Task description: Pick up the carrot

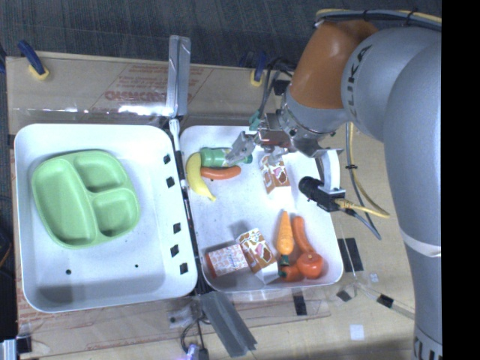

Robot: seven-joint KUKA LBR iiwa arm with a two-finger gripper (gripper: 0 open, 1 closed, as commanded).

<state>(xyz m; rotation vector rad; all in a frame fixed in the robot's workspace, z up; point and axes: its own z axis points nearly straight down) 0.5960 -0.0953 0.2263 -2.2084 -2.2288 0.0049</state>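
An orange carrot (284,233) with a green stub at its near end lies upright in the picture in the right bin (225,208), near that bin's front right corner. A red elongated vegetable (300,232) touches its right side. My gripper (241,149) hangs over the far part of the same bin, well up and left of the carrot. It sits next to a green toy piece (214,156) and just above an orange-red elongated vegetable (221,173). Nothing shows between the gripper and the carrot.
A yellow banana (196,177) lies along the right bin's left wall. A snack packet (275,175) sits mid-bin, two small cartons (227,259) (257,247) and a red tomato (309,265) at the front. The left bin (150,261) holds a green divided plate (84,196).
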